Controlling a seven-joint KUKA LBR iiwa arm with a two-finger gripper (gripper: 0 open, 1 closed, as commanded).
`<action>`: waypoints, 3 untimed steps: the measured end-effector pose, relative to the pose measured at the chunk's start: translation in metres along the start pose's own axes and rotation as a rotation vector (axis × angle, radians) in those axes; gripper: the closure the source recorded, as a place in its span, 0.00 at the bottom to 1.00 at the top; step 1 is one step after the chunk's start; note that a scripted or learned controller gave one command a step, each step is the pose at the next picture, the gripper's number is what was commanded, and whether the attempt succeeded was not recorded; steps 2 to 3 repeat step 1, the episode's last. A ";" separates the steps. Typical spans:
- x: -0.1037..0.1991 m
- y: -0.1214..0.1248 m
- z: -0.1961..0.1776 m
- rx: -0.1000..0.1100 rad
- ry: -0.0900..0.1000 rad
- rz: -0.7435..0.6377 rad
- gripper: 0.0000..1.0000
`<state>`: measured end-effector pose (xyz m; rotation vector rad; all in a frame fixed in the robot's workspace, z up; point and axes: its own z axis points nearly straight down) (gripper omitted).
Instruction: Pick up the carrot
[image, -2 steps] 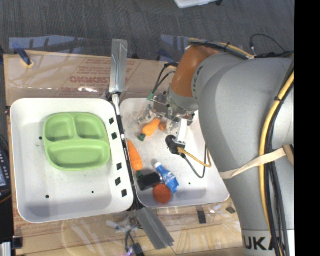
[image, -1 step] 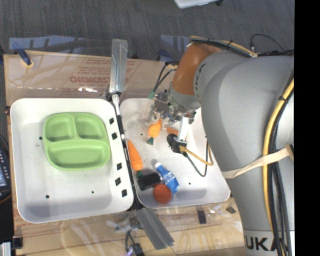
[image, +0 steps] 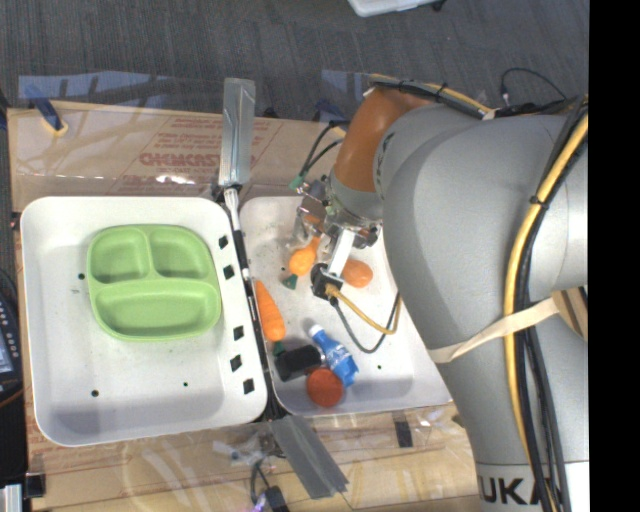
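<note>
The carrot (image: 268, 311) is orange and tapered. It lies along the left wall of the right bin (image: 392, 372), with its thin end pointing to the back. My gripper (image: 314, 236) hangs over the back of that bin, up and to the right of the carrot and apart from it. A round orange thing (image: 300, 263) sits just under the gripper. The arm's big grey body covers the right side of the bin.
In the right bin lie another orange piece (image: 358, 273), a black block (image: 293, 360), a blue bottle (image: 333, 356) and a red ball (image: 324, 388) near the front. The left bin (image: 60, 390) holds a green divided plate (image: 153, 280).
</note>
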<state>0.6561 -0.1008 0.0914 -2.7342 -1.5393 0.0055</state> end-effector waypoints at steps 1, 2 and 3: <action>0.048 -0.029 -0.101 -0.005 0.001 -0.328 1.00; 0.048 -0.029 -0.101 -0.005 0.001 -0.328 1.00; 0.048 -0.029 -0.101 -0.005 0.001 -0.328 1.00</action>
